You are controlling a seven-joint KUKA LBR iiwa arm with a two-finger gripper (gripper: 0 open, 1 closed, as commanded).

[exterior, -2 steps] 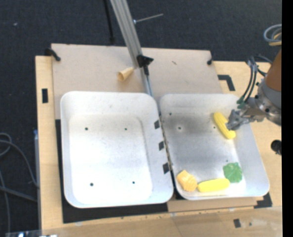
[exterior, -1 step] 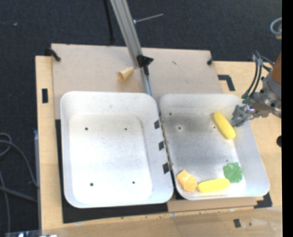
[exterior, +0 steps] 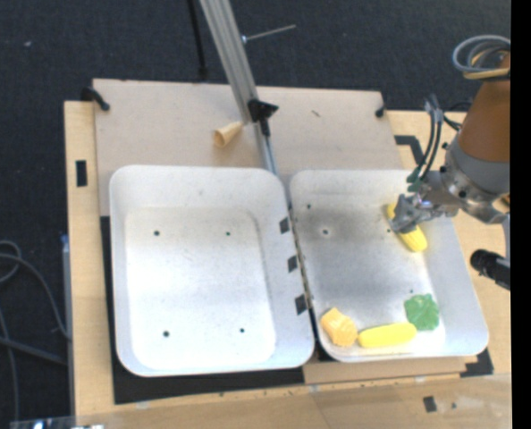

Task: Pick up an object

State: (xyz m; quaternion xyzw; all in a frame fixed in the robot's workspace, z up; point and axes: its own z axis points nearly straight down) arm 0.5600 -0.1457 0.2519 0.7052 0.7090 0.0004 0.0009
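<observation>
Counter: pale wood board, with a lighter tan sheet laid over its far half. Dark speckled carpet all round it. Grey cables loop on the floor at the left. A silver aluminium rail slants in from the top and meets the seam between the two bins, a black clamp on it. A small tan cone lies on the sheet behind the left bin.

Left bin: white, scuffed grey, a few dark dots on its floor.

Right bin: white, a darker grey smudge through its middle. Along its near edge sit a yellow chunk, a long yellow piece just beside it, and a green lump touching that piece's right end.

My arm comes in from the right, orange band above the wrist. My end effector is down at the bin's far right part, right over a small yellow object; the object's lower end pokes out beneath it. I cannot tell how the end effector is set, or whether the object is gripped.
</observation>
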